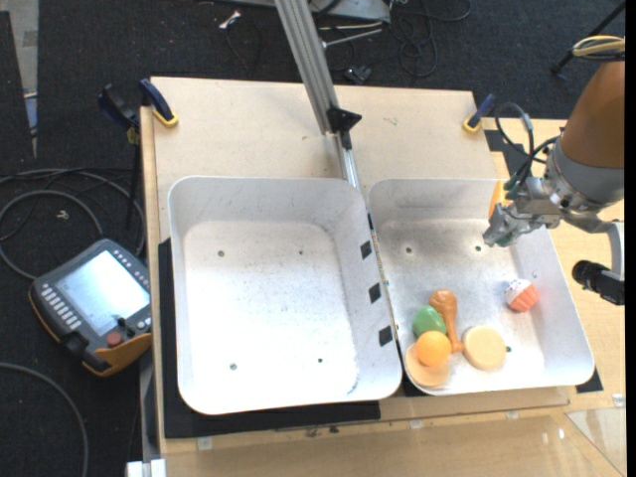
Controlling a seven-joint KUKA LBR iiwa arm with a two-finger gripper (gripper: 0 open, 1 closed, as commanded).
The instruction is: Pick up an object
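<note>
Tan surface (pixel 258 127), two white bins side by side on it: left bin (pixel 199 207), right bin (pixel 417 202). Clamps at back corners (pixel 159 102) (pixel 477 114).

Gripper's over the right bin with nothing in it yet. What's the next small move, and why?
Probably shift the gripper toward the bin's near side and lower it over the red-and-white toy. It lies alone, apart from the cluster of orange ball, green piece and tan disc, so it looks the easiest pick.
</note>
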